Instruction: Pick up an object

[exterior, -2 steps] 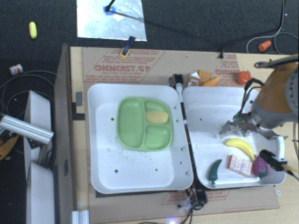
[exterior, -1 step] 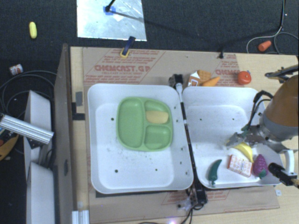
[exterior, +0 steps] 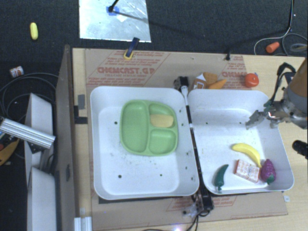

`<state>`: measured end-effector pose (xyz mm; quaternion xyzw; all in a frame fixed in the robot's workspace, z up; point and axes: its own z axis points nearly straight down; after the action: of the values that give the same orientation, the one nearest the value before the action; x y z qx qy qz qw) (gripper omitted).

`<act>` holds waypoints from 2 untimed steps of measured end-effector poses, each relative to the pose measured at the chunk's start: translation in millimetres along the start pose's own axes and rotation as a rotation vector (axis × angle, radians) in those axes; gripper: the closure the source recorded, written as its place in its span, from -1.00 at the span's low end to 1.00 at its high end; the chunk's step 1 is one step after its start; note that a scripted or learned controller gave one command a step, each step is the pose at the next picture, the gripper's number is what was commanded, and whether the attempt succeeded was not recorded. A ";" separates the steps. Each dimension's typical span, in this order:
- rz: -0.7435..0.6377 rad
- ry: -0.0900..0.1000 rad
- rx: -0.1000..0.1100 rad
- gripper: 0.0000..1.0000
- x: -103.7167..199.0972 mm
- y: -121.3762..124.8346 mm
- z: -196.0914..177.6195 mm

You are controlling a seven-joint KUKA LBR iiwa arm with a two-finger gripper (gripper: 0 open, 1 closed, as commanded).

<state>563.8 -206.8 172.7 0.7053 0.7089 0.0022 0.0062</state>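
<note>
At the near edge of the right bin (exterior: pixel 207 143), four toy foods lie clustered in the front corner, apparently where a slanted bin floor or loose drops let them settle: one green pepper (exterior: pixel 220 175), one red-and-white packet (exterior: pixel 247 170), one purple piece, perhaps a grape bunch or eggplant (exterior: pixel 267 171), and one yellow banana (exterior: pixel 247 153) just behind them. The packet and the purple piece touch or nearly touch; the pepper sits a little apart to their left. Any of these four would serve as the object to pick up.

Above the bin's right rim hangs the gripper (exterior: pixel 262 115), its jaws pointing left over bare bin floor; how far apart they stand cannot be told at this size, and nothing is seen between them. It sits well behind the banana, so by this judgement the pick is not yet made.

In the left bin (exterior: pixel 103 143), one green divided plate (exterior: pixel 147 128) rests near the middle, with one pale yellow item (exterior: pixel 161 121) lying in its upper right compartment.

Beyond the bins, on the table (exterior: pixel 159 66), are one orange carrot-like toy (exterior: pixel 217 84), one red-orange round toy (exterior: pixel 250 80) and a small tan piece between bin and carrot, likely spares kept out of reach. One silvery sheet (exterior: pixel 113 13) lies on the dark floor farthest back.
</note>
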 end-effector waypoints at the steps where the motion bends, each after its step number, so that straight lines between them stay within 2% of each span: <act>1: 0.005 0.009 0.019 -1.00 10.8 -35.6 87.7; 2: 0.004 0.004 0.008 1.00 9.3 -31.6 72.2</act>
<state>533.0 -198.1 100.1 0.7067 0.7075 0.0008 0.0017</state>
